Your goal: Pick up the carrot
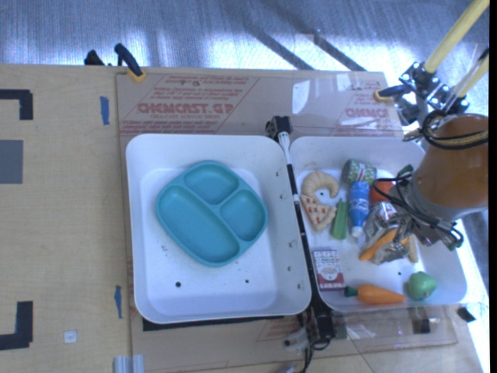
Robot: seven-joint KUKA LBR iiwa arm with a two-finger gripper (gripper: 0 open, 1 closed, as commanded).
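Note:
The carrot (378, 294), orange with a small green stub at its left end, lies flat near the front wall of the right bin (458, 286). My gripper (390, 235) hangs low over the middle right of that bin, under the orange wrist band, a short way behind the carrot and apart from it. A thin orange stick (371, 249) lies slanted right at the gripper's tip, partly hidden by the metal parts.
Around the gripper lie a blue bottle (358, 203), a green can (358, 170), a green pickle (340, 219), a croissant (319, 183), a waffle slice (318, 210), a red carton (328, 268) and a green ball (420, 284). The left bin (147, 286) holds a blue divided plate (210, 212).

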